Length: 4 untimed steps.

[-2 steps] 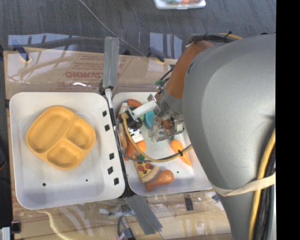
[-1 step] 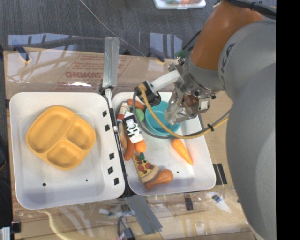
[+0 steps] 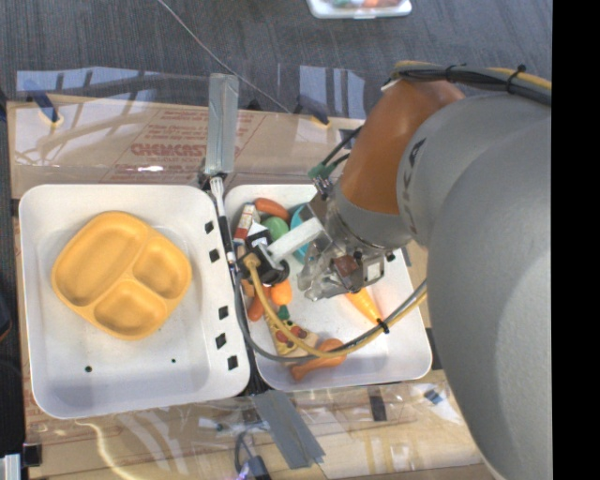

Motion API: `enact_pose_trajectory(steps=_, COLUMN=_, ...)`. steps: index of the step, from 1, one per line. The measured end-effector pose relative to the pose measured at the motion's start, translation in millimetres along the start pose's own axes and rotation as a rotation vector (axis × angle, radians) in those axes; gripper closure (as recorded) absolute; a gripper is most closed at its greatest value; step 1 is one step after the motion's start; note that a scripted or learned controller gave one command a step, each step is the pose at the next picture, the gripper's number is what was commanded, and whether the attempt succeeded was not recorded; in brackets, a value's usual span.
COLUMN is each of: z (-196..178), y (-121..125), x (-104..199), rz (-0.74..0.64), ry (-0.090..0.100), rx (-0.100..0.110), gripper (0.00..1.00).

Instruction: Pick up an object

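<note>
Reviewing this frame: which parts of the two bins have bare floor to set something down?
Left bin: bare floor below and right of the yellow divided plate. Right bin: crowded with small toys along the divider and under the end effector; a bare patch near its lower right corner.

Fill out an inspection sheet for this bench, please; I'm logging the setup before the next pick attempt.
Surface: two shallow white bins side by side, left bin and right bin, on a cardboard-covered bench.
Job's things: a pile of small toy food pieces in the right bin, among them an orange carrot-like piece and a teal piece.
Clutter: a yellow divided plate in the left bin.
Grippers: the gripper is low over the right bin's pile; nothing is seen between its fingers.
Cables: a yellow cable loops from the wrist across the right bin.
Surroundings: grey carpet; a white tray at the top edge.
</note>
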State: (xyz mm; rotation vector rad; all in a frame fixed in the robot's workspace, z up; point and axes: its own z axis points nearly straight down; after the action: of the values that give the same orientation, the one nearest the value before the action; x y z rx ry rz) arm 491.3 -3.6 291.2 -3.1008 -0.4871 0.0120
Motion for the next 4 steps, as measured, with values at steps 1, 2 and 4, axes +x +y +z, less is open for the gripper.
enact_pose_trajectory(steps=1, z=-26, y=65, x=-36, rz=-0.132, ry=0.006, rx=-0.003, gripper=1.0)
enact_pose_trajectory(steps=2, z=-14, y=117, x=-30, rz=-0.031, ry=0.003, rx=-0.003, gripper=1.0)
enact_pose_trajectory(steps=4, z=119, y=155, x=-40, rz=0.101, ry=-0.003, rx=0.005, gripper=1.0)
